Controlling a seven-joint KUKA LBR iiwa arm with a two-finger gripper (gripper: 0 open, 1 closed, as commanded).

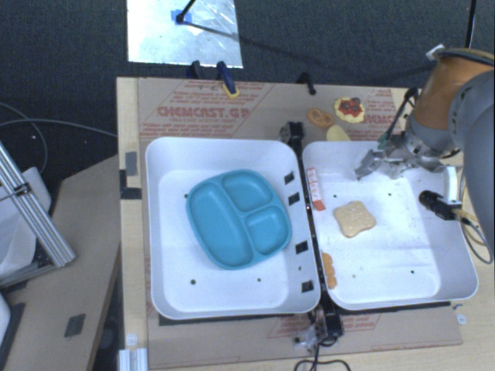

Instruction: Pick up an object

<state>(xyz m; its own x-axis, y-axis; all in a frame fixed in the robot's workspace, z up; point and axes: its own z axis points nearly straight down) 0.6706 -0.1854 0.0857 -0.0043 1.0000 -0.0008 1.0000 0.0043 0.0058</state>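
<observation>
Camera view, single moment, read left to right.

- Left bin (166,207): well to the left of the gripper (373,166). It holds one blue divided plate (236,219), lying flat near the middle. Judged a poor candidate: broad and low, with little edge to pinch.
- Seam between the bins: small orange pieces (329,270) sit left of the gripper and much nearer the camera, wedged at the right bin's rim. Too small to identify.
- Worktop (201,103) beyond the right bin (402,277): three toy food pieces lie outside the bin, beyond the gripper and a little to its left. They are an orange round (320,117), a pale yellow piece (338,134) against the far rim, and a red-and-yellow round (349,108). Probably out of the working area.
- Tan toast-like piece (355,219): flat on the right bin's floor, nearer the camera than the gripper and slightly to its left, apart from it. Judged the likely target, as the one loose thing on that floor.
- Gripper: low over the far left part of the right bin, tipped towards the left, on the grey arm (464,107) reaching in from the right. Opening cannot be told at this angle. No object seen in its grasp; contact with the bin floor cannot be told.
- Status: nothing lifted; pick not yet done.
</observation>
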